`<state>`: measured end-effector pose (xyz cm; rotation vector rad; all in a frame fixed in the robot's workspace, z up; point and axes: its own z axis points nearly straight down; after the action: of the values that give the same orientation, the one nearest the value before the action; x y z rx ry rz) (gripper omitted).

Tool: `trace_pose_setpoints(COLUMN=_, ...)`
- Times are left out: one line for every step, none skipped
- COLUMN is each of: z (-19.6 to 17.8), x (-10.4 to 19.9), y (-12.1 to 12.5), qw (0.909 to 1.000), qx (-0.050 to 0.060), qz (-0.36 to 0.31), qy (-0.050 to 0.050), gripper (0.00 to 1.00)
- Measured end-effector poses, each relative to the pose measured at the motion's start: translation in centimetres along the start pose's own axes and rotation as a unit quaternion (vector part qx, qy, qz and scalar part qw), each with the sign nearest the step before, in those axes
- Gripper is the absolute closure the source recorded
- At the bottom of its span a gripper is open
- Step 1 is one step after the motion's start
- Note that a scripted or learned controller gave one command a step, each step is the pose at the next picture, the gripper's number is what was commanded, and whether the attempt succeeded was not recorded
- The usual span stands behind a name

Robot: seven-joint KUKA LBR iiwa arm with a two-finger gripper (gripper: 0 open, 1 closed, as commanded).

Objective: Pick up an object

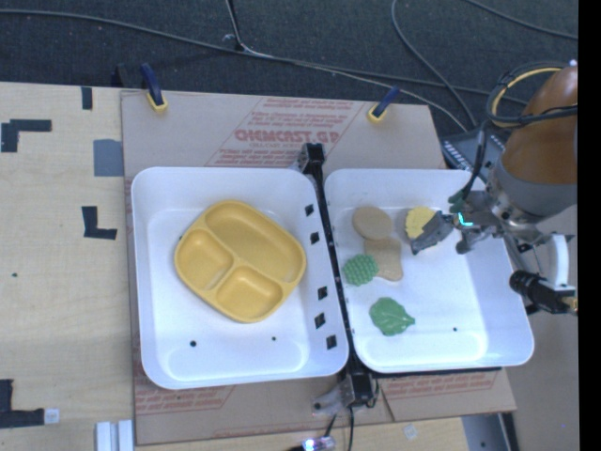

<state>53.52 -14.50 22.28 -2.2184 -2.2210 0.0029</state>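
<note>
1. The approach step is judged to be in hand: the gripper [444, 236] is held open and unladen just beside the yellow piece [419, 221] in the right bin [488, 336].
2. A descent and closure are called for next.
3. Counted: two bins, one yellow divided plate [240, 259], two green pieces [360, 270], two tan.

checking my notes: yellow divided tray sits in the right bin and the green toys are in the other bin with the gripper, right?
Not quite. The camera view shows the yellow tray in the left bin; the green toys and the gripper are in the right bin.
</note>
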Motion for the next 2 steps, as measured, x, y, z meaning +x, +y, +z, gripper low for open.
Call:
trace_pose_setpoints(z=0.0, x=0.0, y=0.0, qw=1.0000, qx=-0.001, qz=0.000, qy=0.000, gripper=0.00)
trace_pose_setpoints(z=4.4, x=-0.2, y=0.4, qw=1.0000, qx=0.001, qz=0.000, qy=0.000, gripper=0.00)
